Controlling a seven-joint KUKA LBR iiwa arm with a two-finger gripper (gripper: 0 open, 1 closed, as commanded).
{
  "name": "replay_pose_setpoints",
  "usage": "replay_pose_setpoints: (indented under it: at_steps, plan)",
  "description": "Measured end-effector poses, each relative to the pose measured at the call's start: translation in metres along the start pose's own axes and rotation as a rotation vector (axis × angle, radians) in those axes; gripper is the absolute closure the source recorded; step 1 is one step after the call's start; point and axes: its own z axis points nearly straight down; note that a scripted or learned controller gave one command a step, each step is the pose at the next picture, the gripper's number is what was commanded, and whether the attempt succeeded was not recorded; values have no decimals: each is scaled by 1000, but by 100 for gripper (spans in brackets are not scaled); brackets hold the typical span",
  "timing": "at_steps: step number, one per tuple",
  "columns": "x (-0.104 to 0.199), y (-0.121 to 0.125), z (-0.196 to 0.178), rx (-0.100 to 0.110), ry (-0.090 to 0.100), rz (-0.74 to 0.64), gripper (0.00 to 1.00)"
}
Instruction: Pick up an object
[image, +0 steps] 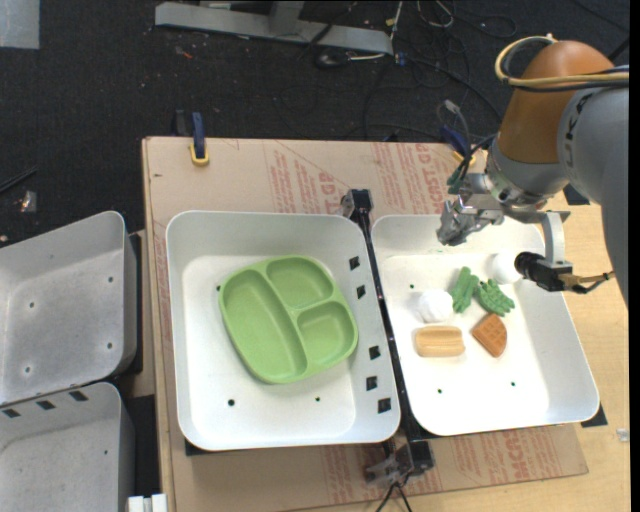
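In the left bin (190, 330), at the frame's centre left, a green divided plate (288, 318) lies tilted. In the right bin (560, 390), from left to right: a small white ball (435, 303), a tan bread-like block (439, 342) just below it, green leafy toy pieces (478, 293), an orange wedge (490, 335), and a white round piece (498, 266) near the bin's upper right. The gripper (456, 228) hangs over that bin's upper edge, nothing visible in it; open or closed cannot be told
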Motion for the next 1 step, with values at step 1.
replay_pose_setpoints:
  at_steps: [1]
  plan:
    - [-6,3,-63,-2,-1,0,100]
